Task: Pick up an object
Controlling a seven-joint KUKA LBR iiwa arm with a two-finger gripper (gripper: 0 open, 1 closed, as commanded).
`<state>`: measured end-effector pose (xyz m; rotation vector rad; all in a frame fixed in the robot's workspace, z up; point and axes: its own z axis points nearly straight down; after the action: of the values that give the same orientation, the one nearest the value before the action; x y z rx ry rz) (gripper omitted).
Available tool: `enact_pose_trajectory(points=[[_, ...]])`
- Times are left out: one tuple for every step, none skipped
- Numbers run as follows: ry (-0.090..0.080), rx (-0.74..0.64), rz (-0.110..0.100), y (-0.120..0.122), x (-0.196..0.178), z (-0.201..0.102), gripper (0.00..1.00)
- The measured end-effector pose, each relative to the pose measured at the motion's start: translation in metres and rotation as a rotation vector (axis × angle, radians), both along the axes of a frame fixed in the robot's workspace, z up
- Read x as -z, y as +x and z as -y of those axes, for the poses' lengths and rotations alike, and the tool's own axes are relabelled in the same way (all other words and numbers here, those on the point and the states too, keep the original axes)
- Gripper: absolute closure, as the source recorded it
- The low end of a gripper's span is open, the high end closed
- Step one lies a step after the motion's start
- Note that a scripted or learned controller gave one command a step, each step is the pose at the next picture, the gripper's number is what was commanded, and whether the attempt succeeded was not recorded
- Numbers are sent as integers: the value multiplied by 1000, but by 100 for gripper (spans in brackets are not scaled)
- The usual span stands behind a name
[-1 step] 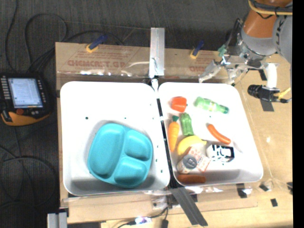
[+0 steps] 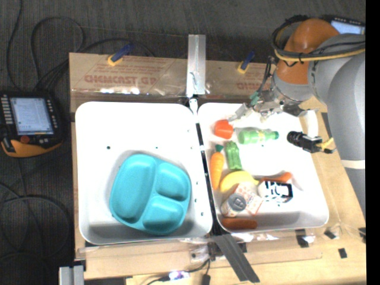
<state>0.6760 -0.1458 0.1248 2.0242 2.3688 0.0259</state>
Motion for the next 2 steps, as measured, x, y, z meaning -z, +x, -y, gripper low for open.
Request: enact_pose_trajectory(points=[[-8,-407,-22,-31,36,41,0],[-7,-406,-13,-29,25,39,100]])
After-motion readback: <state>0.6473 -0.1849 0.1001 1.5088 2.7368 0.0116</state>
